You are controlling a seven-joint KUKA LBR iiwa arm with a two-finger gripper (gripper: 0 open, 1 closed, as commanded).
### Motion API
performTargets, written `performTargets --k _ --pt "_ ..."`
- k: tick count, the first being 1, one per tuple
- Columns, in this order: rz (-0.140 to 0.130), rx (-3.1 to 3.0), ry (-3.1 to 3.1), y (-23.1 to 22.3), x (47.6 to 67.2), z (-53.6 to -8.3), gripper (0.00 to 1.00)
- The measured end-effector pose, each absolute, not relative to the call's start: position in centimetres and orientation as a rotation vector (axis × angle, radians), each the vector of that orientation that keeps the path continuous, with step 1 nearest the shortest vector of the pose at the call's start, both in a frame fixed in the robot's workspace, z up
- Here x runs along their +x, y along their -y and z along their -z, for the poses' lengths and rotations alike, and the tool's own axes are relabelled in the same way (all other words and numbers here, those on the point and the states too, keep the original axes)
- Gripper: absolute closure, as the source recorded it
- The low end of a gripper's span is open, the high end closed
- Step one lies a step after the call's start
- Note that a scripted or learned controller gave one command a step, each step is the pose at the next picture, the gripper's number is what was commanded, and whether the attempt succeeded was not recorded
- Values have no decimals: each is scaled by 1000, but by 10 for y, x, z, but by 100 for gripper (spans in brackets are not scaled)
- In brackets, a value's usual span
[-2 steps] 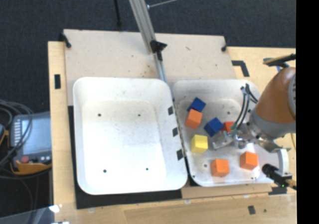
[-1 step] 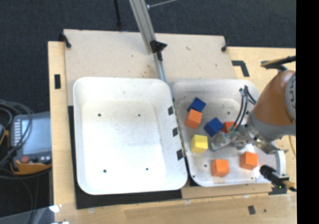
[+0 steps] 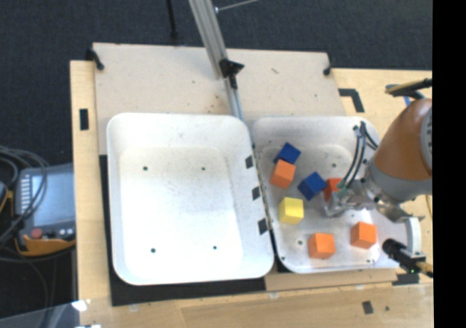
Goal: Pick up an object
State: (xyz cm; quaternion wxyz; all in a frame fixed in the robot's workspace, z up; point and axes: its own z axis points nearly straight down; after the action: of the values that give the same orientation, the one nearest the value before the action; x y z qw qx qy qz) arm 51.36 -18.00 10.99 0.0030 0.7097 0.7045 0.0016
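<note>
Blocks crowd the right bin (image 3: pixel 320 130): two blue cubes (image 3: pixel 289 153) (image 3: pixel 312 185), orange ones at (image 3: pixel 284 173), (image 3: pixel 321 245) and (image 3: pixel 363 235), a yellow cube (image 3: pixel 292 210), and a reddish-orange block (image 3: pixel 333 188) at about three o'clock of the lower blue cube. The gripper (image 3: pixel 336 205) sits low just beside that reddish block (whether its jaws are apart or together I cannot tell). Risk, in my judgement, lies in the close neighbours: a closing finger could land on the blue cube or nudge the reddish block aside, leaving nothing held.
</note>
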Motion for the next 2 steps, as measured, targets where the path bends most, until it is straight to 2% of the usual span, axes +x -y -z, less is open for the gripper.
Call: performTargets --k 2 --pt "-5 2212 -2220 184 522 -220 100"
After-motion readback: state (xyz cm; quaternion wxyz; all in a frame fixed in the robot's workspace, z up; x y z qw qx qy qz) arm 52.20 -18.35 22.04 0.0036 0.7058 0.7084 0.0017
